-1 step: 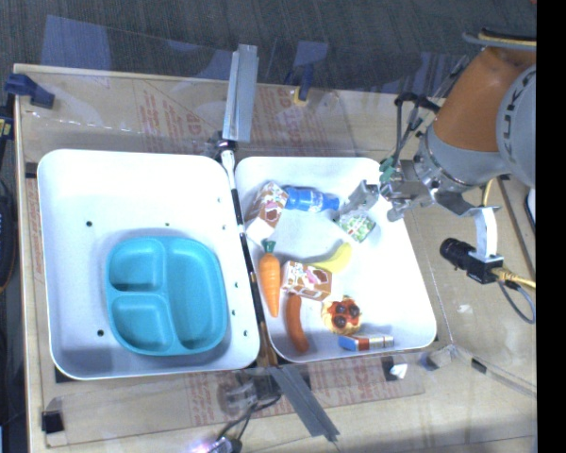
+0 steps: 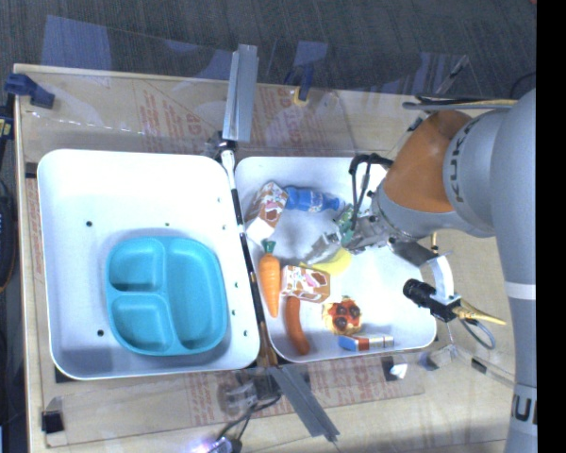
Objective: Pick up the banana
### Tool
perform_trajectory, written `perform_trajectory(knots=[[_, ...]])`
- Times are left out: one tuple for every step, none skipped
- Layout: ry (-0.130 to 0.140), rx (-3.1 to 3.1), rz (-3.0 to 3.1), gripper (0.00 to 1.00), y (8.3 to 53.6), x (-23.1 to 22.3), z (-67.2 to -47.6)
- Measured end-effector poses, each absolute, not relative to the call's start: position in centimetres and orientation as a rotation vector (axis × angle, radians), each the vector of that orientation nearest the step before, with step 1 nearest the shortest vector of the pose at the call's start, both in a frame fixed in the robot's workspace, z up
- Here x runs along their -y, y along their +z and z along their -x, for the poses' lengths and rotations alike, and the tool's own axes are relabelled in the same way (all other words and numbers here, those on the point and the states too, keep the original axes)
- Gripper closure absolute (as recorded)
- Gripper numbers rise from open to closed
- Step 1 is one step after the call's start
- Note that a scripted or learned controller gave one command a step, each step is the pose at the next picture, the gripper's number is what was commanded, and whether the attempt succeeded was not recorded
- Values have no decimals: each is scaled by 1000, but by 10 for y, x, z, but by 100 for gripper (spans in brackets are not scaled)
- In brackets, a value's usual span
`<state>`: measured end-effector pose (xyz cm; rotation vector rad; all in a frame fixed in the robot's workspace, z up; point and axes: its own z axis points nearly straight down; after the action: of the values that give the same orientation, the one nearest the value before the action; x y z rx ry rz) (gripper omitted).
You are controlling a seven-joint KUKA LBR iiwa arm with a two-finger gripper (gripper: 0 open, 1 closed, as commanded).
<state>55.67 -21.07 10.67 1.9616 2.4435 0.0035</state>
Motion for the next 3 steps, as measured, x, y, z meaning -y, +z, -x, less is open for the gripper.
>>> perform_trajectory(knots=[[2,-2445,-1955,100,118,212,-558],[1,-2445,-1954,0,118,212,-558],[24,-2436,-1925,0,109,204,-527]])
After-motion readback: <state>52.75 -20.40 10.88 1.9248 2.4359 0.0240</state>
